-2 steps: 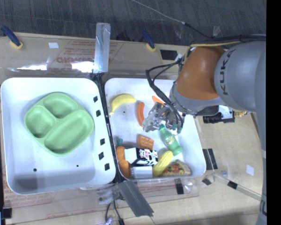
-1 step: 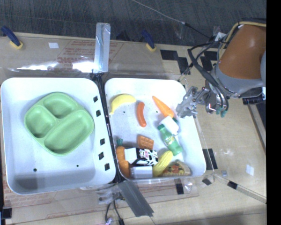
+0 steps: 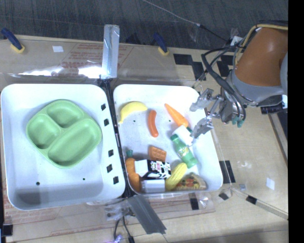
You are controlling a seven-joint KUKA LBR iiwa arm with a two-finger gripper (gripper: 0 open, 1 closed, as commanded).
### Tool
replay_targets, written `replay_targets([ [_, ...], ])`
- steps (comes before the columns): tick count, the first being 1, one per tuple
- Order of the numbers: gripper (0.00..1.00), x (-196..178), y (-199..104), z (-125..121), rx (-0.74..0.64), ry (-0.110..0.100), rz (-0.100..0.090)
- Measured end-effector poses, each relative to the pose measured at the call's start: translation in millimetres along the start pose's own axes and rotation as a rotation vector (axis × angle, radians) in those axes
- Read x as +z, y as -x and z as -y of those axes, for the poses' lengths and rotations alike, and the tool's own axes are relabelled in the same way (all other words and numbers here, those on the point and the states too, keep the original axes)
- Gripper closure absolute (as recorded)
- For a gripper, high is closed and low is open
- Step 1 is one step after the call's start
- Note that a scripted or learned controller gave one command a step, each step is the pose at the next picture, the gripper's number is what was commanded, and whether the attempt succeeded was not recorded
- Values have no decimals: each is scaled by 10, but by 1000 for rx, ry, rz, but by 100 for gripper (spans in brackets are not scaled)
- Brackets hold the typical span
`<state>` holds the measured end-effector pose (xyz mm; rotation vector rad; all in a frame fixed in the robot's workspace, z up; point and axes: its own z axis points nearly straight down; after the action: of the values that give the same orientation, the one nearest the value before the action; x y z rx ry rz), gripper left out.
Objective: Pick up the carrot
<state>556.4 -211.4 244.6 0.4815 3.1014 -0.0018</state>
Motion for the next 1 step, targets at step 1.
replay_targets([
  [1,0,1454,329,-157,-232,3,-9],
])
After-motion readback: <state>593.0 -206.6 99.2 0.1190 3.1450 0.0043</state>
